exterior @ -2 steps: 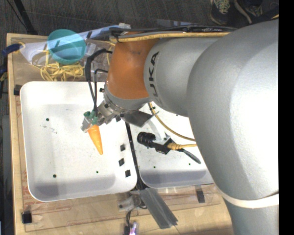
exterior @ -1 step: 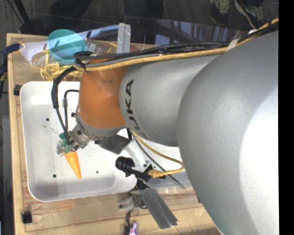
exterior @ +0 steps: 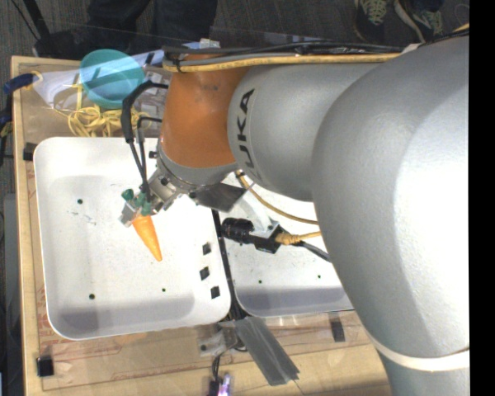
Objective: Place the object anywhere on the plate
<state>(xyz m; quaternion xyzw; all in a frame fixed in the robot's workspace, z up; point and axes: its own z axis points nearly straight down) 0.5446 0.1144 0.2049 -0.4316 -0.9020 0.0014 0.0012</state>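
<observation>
Orange plastic carrot, smooth and tapered with a green top, sits at my gripper over the left bin, roughly mid-floor with bare white all around out to the rounded rims. Can't tell how my gripper's set, honestly. Right bin lies mostly under my arm.

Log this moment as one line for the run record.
arm: over left bin | gripper: at green top of carrot | carrot: tip pointing down toward bin floor | plate: not identified | task: not done
</observation>
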